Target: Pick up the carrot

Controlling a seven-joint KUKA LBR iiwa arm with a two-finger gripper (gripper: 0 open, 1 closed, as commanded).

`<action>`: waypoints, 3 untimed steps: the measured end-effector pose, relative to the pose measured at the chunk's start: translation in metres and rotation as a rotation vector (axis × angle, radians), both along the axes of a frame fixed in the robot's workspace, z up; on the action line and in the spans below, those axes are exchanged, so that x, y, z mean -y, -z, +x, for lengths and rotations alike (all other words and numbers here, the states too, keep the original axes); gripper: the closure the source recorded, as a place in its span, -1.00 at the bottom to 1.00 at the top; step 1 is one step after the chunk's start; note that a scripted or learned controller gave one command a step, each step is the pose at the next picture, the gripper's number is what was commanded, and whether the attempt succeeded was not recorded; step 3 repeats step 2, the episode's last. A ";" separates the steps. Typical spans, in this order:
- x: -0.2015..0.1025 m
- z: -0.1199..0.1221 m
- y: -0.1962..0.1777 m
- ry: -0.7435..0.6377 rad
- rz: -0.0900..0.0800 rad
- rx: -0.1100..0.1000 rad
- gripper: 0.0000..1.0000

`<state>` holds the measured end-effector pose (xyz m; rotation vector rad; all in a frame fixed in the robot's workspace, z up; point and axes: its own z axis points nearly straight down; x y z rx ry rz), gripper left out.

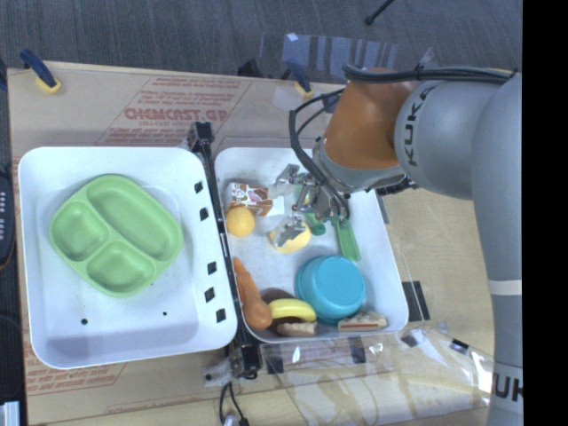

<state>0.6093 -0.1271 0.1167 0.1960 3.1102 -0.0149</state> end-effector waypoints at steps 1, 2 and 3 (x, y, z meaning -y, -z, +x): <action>-0.003 -0.015 0.004 -0.268 -0.016 0.025 -1.00; 0.034 -0.040 -0.160 -0.506 -0.009 -0.012 -1.00; 0.034 -0.040 -0.160 -0.506 -0.009 -0.012 -1.00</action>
